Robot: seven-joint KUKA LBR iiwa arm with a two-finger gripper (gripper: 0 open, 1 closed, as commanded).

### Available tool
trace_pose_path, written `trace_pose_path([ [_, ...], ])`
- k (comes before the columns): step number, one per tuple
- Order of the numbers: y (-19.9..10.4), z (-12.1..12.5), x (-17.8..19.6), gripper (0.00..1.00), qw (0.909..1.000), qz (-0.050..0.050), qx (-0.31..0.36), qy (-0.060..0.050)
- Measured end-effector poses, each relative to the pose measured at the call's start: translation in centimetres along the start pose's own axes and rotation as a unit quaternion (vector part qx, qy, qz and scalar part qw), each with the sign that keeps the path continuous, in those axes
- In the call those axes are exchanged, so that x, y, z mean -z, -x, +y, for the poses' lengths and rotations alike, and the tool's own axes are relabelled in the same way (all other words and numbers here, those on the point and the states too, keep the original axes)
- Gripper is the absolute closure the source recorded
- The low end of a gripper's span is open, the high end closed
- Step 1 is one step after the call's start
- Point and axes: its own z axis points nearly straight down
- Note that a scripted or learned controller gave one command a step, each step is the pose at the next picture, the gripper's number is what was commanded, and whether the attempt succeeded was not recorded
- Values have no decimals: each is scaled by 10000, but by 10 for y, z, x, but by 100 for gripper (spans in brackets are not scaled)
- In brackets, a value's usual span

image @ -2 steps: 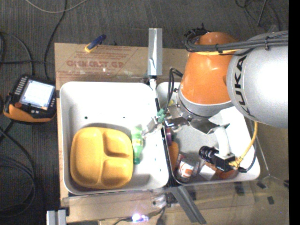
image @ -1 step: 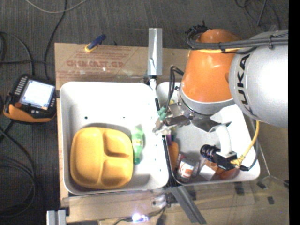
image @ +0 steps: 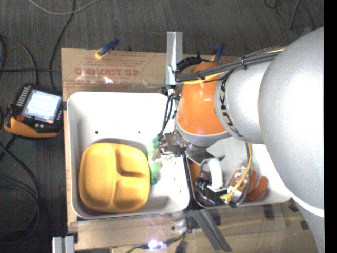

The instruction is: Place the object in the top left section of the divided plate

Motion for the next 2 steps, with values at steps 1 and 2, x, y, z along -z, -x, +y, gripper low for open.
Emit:
trace_pose_path([
  [1, -60, -4, 53, 100, 9913, -11, 1313, 17],
  [2, -54, -5, 41, 100, 9967, 1, 808, 11],
])
